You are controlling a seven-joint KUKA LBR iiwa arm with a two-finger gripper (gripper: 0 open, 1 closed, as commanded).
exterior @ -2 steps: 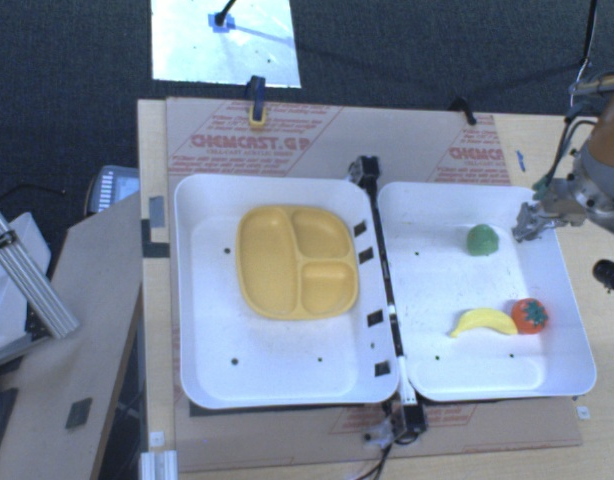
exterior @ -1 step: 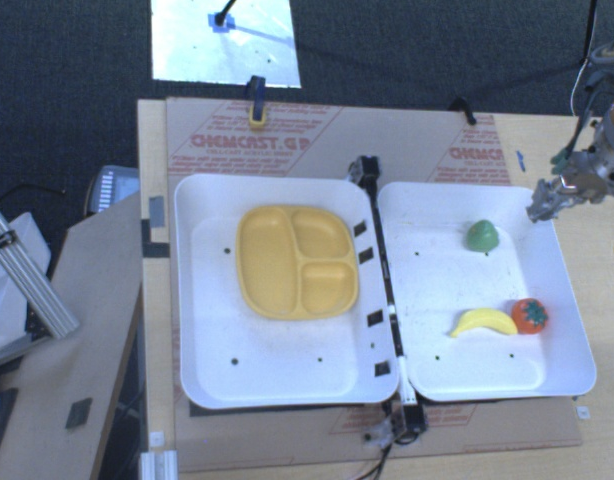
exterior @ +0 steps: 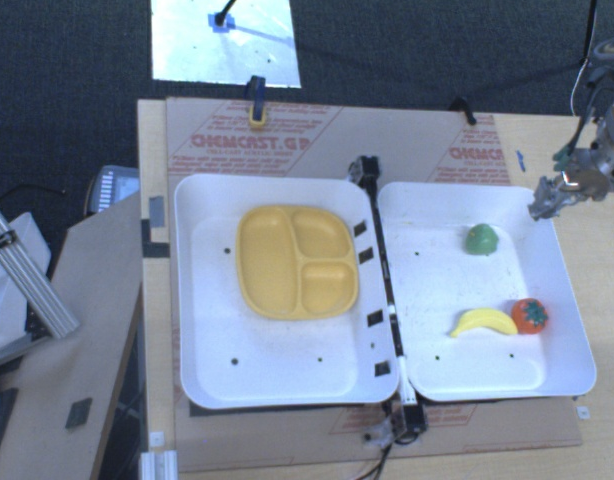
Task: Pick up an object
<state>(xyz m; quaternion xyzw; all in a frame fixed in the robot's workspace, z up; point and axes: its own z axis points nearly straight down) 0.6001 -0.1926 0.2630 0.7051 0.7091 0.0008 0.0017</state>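
The right bin point(exterior: 427, 368) holds three small toys. A green round fruit point(exterior: 480, 239) lies toward its far side. A yellow banana point(exterior: 484, 322) and a red tomato-like fruit point(exterior: 530, 315) lie close together near its right wall. My gripper point(exterior: 547, 203) hangs at the bin's far right corner, to the right of the green fruit and apart from it. Nothing shows between its fingers.
The left bin point(exterior: 202, 368) holds a yellow divided plate point(exterior: 295, 262). A black clipped seam point(exterior: 379, 288) runs between the two bins. Cardboard point(exterior: 317, 138) lies under the bins, with a yellow clamp point(exterior: 257, 103) at its far edge.
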